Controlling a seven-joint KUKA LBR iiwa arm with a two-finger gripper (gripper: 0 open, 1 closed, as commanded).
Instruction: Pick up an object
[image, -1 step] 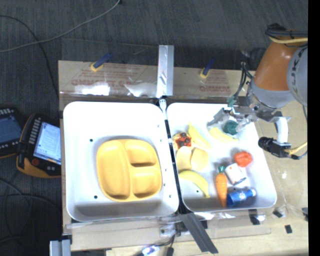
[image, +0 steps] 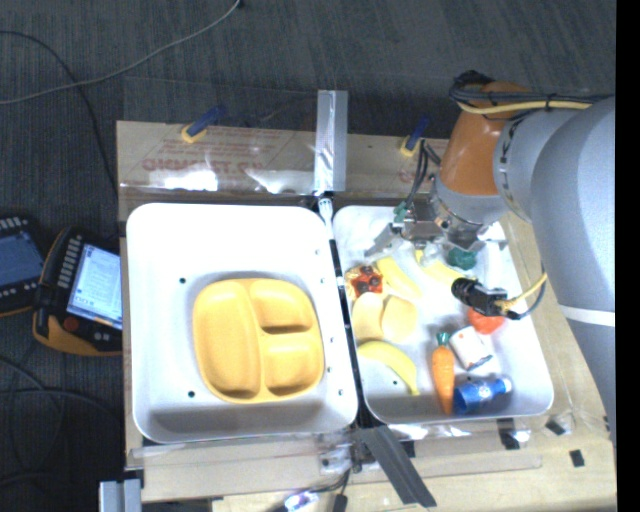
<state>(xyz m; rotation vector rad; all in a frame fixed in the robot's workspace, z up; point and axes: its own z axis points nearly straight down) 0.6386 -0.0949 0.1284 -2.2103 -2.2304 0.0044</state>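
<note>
**Hazards at this stage**

1. At the near end of the right bin (image: 505, 410), a blue can (image: 482, 392) is lying on its side against the tip of an orange carrot (image: 442, 372). A white block (image: 470, 348) is sitting just beyond both. A descent here is risking a double catch, or a nudge that sets the can rolling.
2. Toward the middle, a yellow banana-shaped piece (image: 392, 362) and two pale yellow slices (image: 385, 315) are lying touching one another beside the divider. Their curved, smooth faces are likely to slip out of a squeeze, and the divider is leaving little room on that side.
3. Farther back, a small red-and-orange toy (image: 365, 278) is sitting close to the divider.
4. At the far end, the gripper (image: 428, 228) is hovering low over the bin, with a teal object (image: 462, 258) just beside it and partly hidden by the wrist. How far the gripper is open cannot be told, and nothing is visibly held.
5. No single target is marked (any item in the right bin is qualifying). The teal object is lying nearest the gripper.
6. The far wall is close, so a misjudged descent could strike the rim.
7. The left bin (image: 160, 260) is holding a yellow divided tray (image: 258, 335), well apart from the gripper.
</note>
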